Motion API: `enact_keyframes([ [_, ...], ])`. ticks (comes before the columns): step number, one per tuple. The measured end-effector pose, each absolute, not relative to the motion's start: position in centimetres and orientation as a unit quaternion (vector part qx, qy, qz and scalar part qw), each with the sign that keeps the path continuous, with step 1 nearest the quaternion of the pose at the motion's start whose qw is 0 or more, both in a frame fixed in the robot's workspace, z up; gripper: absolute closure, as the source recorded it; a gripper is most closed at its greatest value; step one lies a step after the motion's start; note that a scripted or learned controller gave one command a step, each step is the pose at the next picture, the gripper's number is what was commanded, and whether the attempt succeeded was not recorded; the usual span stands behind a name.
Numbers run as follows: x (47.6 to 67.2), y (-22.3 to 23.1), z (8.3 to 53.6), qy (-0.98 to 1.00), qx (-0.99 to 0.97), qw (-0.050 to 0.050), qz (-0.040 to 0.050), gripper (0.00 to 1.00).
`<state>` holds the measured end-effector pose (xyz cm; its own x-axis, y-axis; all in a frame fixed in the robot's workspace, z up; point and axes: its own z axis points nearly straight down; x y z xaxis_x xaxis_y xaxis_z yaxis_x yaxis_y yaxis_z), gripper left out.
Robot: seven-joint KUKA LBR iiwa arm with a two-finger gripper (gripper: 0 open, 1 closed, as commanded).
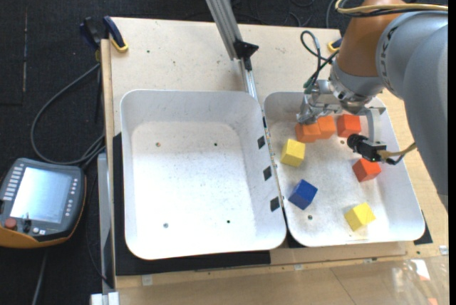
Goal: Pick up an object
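**Camera view: gripper down among blocks in right bin, grasp unconfirmed**

Camera view, nearest edge first. Worktop [178, 54] carries two white bins side by side. Left bin [142, 154] is next to the right bin [399, 218], where all the blocks sit, so I judge that one is the pick source.

Front of right bin: yellow block [359, 215] near the front rim, blue block [303, 194] just left of it. Mid bin: second yellow block [293, 152] by the divider side, red-orange block [366, 169] to the right. Far end: orange block [315, 130] and another red-orange block [348, 125], close together, maybe touching.

Gripper [313, 113] is down at the far end, right over the orange block, seemingly touching its top edge. Wrist body hides the tips, so I cannot tell how the gripper stands, or whether anything sits in it. Not calling a hold.

Judgement: orange block is the likely target; neighbour crowding it could spoil the grasp. Behind, a slanted metal pole [217, 1] rises from the worktop.
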<state>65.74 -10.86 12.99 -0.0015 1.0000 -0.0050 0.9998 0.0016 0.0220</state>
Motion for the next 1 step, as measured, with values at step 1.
enact_keyframes([
  [1, 65.74, -10.86, 12.97, 0.707, 0.707, 0.009, 0.006, 0.0],
])
